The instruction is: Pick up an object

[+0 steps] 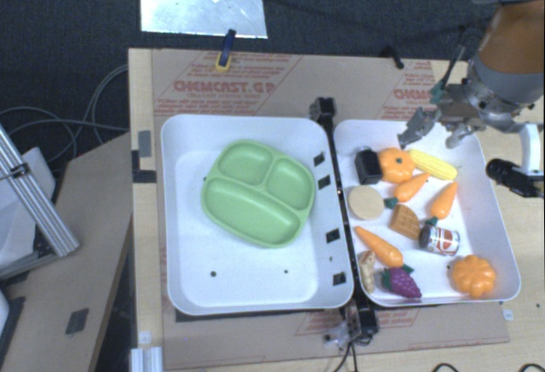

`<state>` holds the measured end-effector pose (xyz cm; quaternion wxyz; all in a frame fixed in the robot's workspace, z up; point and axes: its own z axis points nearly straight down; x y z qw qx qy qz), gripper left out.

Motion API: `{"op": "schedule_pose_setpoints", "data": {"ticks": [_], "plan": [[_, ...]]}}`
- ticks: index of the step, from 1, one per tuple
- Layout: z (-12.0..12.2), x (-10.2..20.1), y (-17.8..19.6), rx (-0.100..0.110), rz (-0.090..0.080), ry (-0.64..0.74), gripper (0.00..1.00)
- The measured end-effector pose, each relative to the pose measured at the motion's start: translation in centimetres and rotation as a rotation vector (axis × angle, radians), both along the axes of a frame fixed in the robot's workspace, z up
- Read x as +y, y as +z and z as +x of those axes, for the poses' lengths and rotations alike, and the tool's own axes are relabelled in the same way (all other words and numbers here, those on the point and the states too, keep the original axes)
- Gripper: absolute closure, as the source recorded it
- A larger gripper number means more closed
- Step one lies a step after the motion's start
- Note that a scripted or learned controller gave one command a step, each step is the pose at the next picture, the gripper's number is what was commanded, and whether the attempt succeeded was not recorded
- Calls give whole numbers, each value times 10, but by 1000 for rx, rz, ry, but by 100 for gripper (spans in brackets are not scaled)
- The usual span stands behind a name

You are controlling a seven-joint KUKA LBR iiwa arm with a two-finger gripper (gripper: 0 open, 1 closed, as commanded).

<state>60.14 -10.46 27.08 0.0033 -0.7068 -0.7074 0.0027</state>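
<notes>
Above the right bin (502, 221), the gripper (435, 131) hangs open and empty; better drop straight onto the corn (433, 164).

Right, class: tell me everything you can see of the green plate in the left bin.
The green plate is pale green, matte, plastic-looking, with rounded corners and three compartments: two smaller ones on the far side, one long one on the near side. It lies flat and right way up, turned at a slant, on the floor of the left bin, towards the far side. All three compartments are empty, and nothing but the bin touches it.
</notes>
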Motion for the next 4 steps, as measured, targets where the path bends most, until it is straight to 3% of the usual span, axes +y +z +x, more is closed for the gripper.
{"op": "schedule_pose_setpoints", "data": {"ticks": [1,3,4], "plan": [[2,0,6,-10,-1,2,0],[10,3,-80,-8,-1,0,0],[16,1,-139,-6,0,-1,0]]}}
